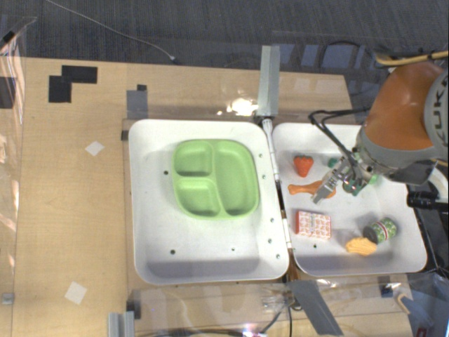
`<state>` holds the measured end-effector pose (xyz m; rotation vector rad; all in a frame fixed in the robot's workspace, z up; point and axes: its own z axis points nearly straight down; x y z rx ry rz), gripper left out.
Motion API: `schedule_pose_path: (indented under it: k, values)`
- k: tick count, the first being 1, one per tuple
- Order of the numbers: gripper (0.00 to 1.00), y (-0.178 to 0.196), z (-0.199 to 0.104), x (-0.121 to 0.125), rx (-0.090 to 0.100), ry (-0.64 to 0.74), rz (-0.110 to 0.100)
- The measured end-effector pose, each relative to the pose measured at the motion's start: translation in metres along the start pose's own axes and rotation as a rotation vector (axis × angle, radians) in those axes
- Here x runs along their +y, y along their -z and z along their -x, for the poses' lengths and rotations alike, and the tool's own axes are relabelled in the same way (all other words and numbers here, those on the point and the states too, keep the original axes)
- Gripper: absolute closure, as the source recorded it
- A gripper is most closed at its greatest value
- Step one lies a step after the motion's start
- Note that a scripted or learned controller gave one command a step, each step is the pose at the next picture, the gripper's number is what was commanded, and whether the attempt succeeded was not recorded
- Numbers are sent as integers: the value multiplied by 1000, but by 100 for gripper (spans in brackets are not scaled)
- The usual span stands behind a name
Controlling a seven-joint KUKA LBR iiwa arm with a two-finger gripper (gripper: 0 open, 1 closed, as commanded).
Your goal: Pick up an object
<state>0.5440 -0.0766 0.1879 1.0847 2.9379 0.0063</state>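
A wooden bench [63,209] carries two white bins. The right bin [414,255] holds a yellow toy [360,246], a green can [381,230], a pink waffle block [313,224], an orange carrot [303,187] and a strawberry [303,165]. The gripper [324,192] hangs unclenched beside the carrot, gripping nothing. The left bin [151,209] holds a green tray [214,178]. Dark carpet [175,12] lies beyond.
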Motion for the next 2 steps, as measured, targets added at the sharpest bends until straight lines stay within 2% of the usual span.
schedule_pose_path:
  k: [1, 2]
  values:
    - [100, 6, -54, 20, 5, -297, -5]
    - [100, 18, -90, 54, 4, -744, -7]
